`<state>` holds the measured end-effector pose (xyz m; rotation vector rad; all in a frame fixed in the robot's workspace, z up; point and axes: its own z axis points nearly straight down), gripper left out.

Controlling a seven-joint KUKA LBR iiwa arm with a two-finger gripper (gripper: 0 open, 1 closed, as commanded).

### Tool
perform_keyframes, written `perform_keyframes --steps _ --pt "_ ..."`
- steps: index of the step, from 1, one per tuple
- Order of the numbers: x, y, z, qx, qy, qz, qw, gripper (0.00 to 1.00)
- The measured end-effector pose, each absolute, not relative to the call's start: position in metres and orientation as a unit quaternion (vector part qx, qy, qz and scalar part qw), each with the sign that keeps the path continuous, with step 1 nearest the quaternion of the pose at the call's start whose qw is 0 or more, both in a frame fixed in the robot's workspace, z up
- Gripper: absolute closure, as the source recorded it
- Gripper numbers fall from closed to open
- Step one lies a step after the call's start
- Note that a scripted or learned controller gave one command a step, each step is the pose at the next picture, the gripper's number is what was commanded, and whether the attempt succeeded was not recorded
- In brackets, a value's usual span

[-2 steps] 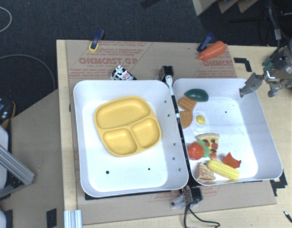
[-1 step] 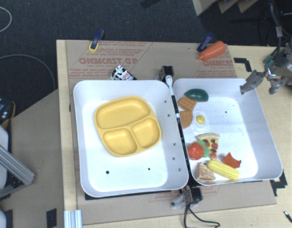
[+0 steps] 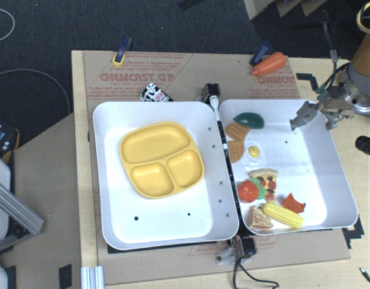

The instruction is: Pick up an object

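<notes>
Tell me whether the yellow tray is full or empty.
Empty: all three compartments of the yellow tray show bare yellow, with no food in them.

We look down on a tan cardboard-covered bench top [image 3: 191, 71] printed with faded red lettering, standing on a dark grey carpeted floor [image 3: 82, 17]. Thin pale cables [image 3: 4, 17] loop across the carpet at upper left, and a silver aluminium rail [image 3: 16, 206] juts in at lower left.
</notes>
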<state>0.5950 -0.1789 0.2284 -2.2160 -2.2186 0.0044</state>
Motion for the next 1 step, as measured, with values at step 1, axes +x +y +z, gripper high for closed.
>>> perform_keyframes --steps 1 --pt "0.5949 -0.1777 0.1644 -0.707 -0.707 0.0017 0.003 0.00"
